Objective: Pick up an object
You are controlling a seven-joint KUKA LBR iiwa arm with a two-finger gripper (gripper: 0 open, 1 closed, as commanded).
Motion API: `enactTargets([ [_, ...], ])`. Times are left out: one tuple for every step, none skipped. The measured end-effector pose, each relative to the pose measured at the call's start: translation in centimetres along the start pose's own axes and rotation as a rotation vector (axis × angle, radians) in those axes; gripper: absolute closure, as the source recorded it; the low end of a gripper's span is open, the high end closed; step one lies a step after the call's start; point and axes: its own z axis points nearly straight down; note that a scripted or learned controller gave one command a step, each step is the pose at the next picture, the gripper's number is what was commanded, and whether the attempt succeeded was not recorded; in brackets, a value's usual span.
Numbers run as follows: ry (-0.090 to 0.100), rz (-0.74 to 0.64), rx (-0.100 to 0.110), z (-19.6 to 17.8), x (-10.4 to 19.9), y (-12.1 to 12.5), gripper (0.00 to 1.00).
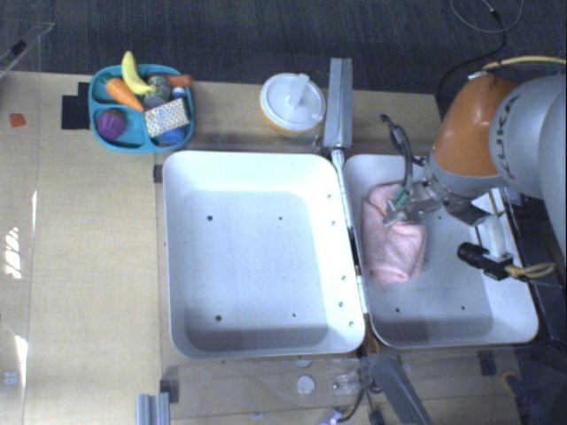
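Arm (496,140): reaches in from the right, over the right bin (469,312).
Gripper (403,206): down on the upper part of the pink cloth (395,237); I cannot tell its state from here.
Pink cloth: bunched up in the left half of the right bin, near the divider between the bins.
Left bin (257,255): white, beside the right one.
Blue tray (137,104): on the bench at the far left, with toy food.
Lidded cup (292,103): behind the left bin.

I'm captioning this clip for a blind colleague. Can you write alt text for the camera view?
The end effector sits low over a pink cloth lying in the right bin. The left bin adjoins it, with a blue toy food tray and a lidded cup behind.
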Motion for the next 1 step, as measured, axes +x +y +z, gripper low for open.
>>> enactTargets([
  [0.003, -0.221, 0.010, -7.51, -0.28, 5.79, 1.00],
])
